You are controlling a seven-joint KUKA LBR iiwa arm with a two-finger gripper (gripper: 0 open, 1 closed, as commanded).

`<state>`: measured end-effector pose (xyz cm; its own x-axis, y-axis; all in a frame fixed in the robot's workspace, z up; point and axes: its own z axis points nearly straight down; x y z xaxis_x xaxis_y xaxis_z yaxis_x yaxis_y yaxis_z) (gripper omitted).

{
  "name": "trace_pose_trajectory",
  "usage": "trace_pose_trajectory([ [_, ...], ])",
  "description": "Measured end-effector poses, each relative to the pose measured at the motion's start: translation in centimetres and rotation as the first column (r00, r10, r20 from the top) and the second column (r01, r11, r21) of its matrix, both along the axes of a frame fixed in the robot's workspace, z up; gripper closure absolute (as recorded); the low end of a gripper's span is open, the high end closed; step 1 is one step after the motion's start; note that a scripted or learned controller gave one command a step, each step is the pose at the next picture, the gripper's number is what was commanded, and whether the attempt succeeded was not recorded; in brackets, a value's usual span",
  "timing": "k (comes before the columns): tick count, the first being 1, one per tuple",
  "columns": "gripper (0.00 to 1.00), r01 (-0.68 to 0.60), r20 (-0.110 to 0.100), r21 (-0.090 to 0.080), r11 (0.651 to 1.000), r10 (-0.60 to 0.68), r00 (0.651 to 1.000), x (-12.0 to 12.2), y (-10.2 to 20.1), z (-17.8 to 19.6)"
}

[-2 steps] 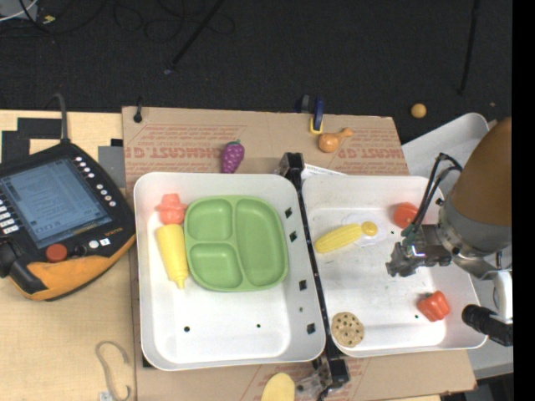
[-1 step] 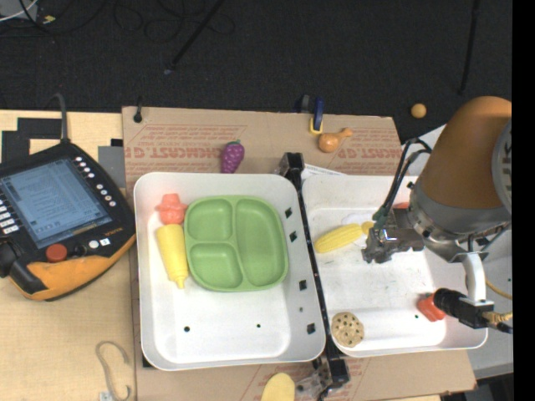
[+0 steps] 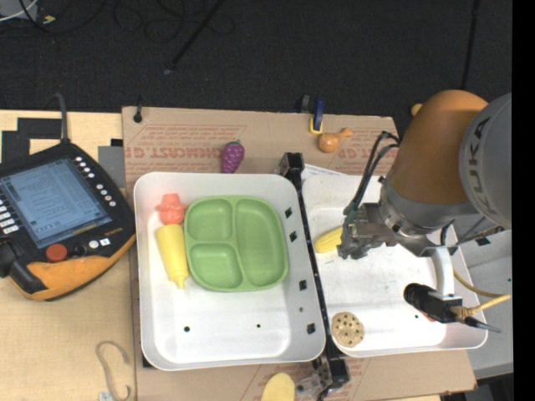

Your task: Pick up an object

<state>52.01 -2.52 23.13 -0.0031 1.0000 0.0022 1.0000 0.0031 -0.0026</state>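
My gripper [image 3: 349,242] hangs low over the left part of the right bin [image 3: 393,341], right beside a yellow object [image 3: 328,241] lying near the divider. The arm's grey and orange body hides the fingers from above. A round tan cookie with dark spots [image 3: 347,328] lies in the right bin's front left corner. In the left bin [image 3: 217,341] sit a green three-part plate [image 3: 235,243], a yellow bottle-shaped toy [image 3: 172,254] and a pink toy [image 3: 170,209].
Behind the bins on the cardboard lie a purple grape bunch [image 3: 232,154] and an orange pear-shaped toy [image 3: 331,140]. A teach pendant [image 3: 58,215] rests at the left. A yellow object [image 3: 278,386] sits at the front edge.
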Motion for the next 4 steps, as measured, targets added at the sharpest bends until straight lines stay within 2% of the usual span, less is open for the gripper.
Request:
trace_pose_trajectory([
  [1, 1.00, 0.000, 0.000, -0.001, 1.000, 0.000, 1.000, 0.9, 5.2, -0.1],
  [2, 1.00, -0.001, 0.002, -0.001, 1.000, 0.001, 1.000, 4.1, 10.2, 0.3],
  [3, 1.00, 0.003, 0.000, -0.001, 1.000, -0.003, 1.000, 4.6, 12.4, 0.2],
  [4, 1.00, 0.005, -0.002, -0.003, 1.000, -0.005, 1.000, 4.9, 10.7, -0.7],
])
